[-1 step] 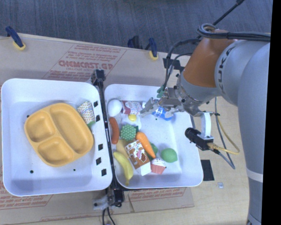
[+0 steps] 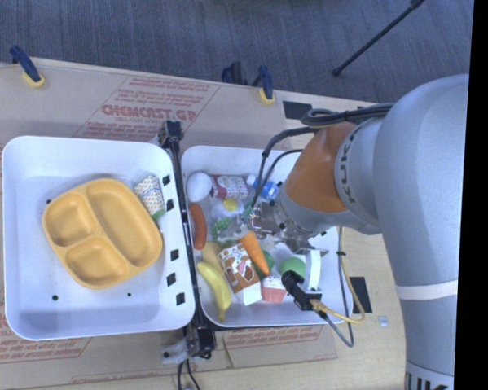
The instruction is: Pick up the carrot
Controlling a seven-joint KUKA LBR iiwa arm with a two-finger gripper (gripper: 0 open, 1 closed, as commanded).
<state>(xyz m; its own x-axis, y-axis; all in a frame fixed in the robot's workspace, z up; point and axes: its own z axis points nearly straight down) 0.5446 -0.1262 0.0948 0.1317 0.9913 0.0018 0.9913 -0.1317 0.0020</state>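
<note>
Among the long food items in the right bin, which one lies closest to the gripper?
The carrot: orange, slanted, lying just below the gripper. The banana and the sausage lie further left, by the bin's left wall.

The floor is dark grey carpet with thin lines. The worktop is covered in brown cardboard with red print. Blue clamps grip its edge at 10 and 12 o'clock. A thin black pole slants at 1 o'clock.
</note>
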